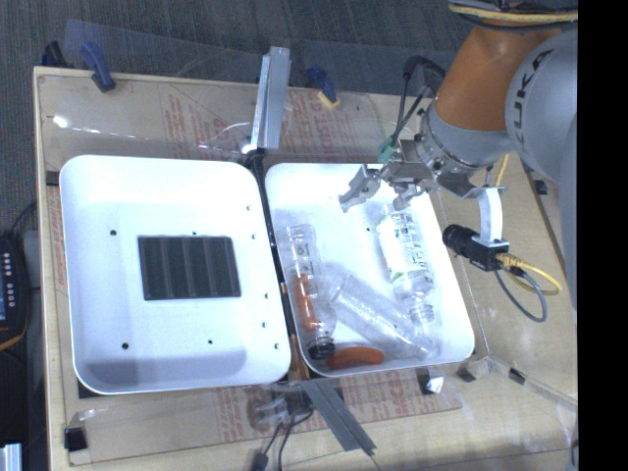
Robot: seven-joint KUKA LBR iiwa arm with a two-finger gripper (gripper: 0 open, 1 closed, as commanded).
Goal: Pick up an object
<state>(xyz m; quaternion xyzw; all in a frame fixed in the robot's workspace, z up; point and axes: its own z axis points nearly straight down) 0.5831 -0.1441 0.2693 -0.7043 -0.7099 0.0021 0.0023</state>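
The right bin [285, 189] holds several clear plastic bottles. One with a white label [405, 253] lies along the right side, one [301, 253] lies near the left wall, and another [378, 317] lies across the front. An orange, carrot-like object [307, 304] rests by the left wall and a second orange one [353, 358] lies at the front edge. My gripper [383, 189] hangs over the back of this bin, just above the top end of the labelled bottle. Its fingers stand apart with nothing between them.
The left bin [98, 194] carries a dark ribbed rectangle [188, 267] in its middle. A metal divider bar [269, 101] rises between the bins at the back. Blue clamps [98, 67] sit on the bench's back edge. Cables and a black connector [471, 245] hang right of the right bin.
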